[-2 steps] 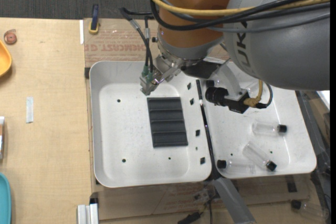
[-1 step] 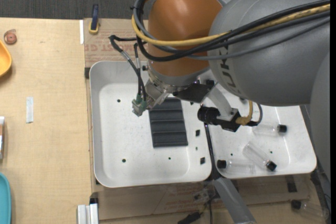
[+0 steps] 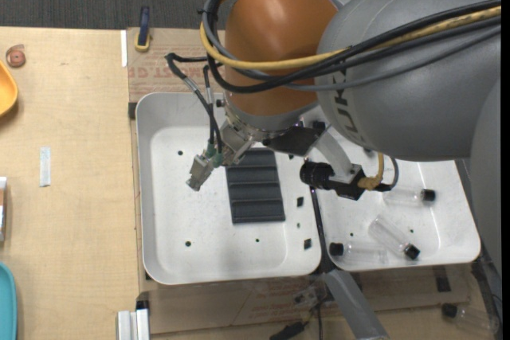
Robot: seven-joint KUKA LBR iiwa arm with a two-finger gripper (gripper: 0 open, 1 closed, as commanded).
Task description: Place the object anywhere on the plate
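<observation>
- In the left bin (image 3: 159,251), I am seeing the claw (image 3: 197,177) hanging low over the white floor, near the bin's middle-left.
- The claw is pointing down and to the left; I cannot tell from here whether it is released or clenched, and nothing is showing up in its grip.
- Just beside the claw, to its right, a dark ribbed rectangular object (image 3: 255,185) is lying flat on the floor of the same bin.
- Its long axis is running from the far side toward the near side of the bin, tilting slightly, with the ribs crossing it.
- The arm's orange band (image 3: 275,36) is looming over the bin's far edge, and the grey body (image 3: 414,76) is covering the upper right of my view.
- In the right bin (image 3: 470,243), two clear tubes with black caps (image 3: 394,239) are lying near the front.
- On the wooden tabletop (image 3: 72,171) at the left, an orange item (image 3: 5,95) and a teal item (image 3: 6,302) are poking in from the edge.
</observation>
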